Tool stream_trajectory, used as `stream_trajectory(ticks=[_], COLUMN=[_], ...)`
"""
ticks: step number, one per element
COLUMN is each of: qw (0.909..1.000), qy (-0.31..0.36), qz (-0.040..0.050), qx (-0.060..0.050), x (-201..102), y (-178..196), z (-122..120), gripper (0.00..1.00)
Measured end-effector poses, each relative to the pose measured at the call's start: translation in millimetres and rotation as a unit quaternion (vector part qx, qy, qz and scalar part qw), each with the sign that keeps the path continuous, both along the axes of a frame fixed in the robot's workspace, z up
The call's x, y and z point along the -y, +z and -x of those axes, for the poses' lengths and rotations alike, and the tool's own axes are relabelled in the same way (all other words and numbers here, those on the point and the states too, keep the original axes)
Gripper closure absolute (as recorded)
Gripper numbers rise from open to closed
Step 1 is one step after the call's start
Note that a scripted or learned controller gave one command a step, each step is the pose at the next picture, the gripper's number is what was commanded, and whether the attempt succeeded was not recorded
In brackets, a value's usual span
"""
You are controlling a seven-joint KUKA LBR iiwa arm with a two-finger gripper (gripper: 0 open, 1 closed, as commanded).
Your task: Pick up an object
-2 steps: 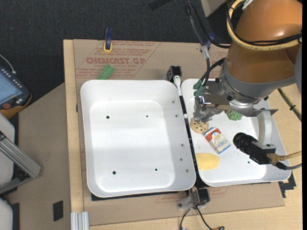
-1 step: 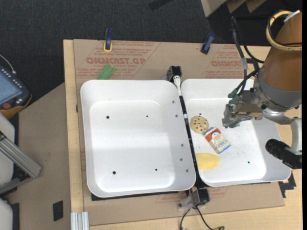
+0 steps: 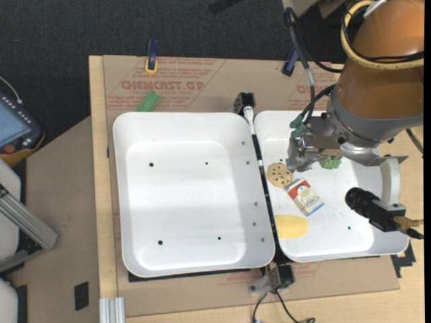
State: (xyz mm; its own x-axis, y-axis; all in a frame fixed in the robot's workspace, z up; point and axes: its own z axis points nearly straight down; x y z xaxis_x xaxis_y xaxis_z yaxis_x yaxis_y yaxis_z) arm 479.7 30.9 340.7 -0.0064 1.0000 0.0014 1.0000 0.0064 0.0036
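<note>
In the right bin [image 3: 357, 244] lie a round tan cookie [image 3: 279, 174], a small red-and-white box [image 3: 304, 196] and a pale yellow oval piece [image 3: 291, 227]. A green item [image 3: 330, 161] peeks out from under the arm's wrist. My gripper [image 3: 298, 159] hangs low over the right bin's left part, just above and right of the cookie. From this angle I cannot make out how its fingertips stand, and I see nothing between them.
The left bin [image 3: 192, 190] lies beside the right one, a black divider strip [image 3: 258, 160] between them. A black cylindrical part [image 3: 367, 207] juts over the right bin's right side. On the cardboard behind the bins are a green clip [image 3: 149, 101] and a blue clamp [image 3: 152, 56].
</note>
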Motion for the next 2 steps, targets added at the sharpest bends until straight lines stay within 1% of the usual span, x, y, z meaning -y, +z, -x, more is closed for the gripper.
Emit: stream_trajectory(ticks=[1,2], qw=[1.0000,1.0000], qy=[-0.003,-0.005], qz=[0.0008,0.0009], qx=[0.002,-0.005], x=[18,33], y=[57,-27], z=[0,1], gripper=[1.00,1.00])
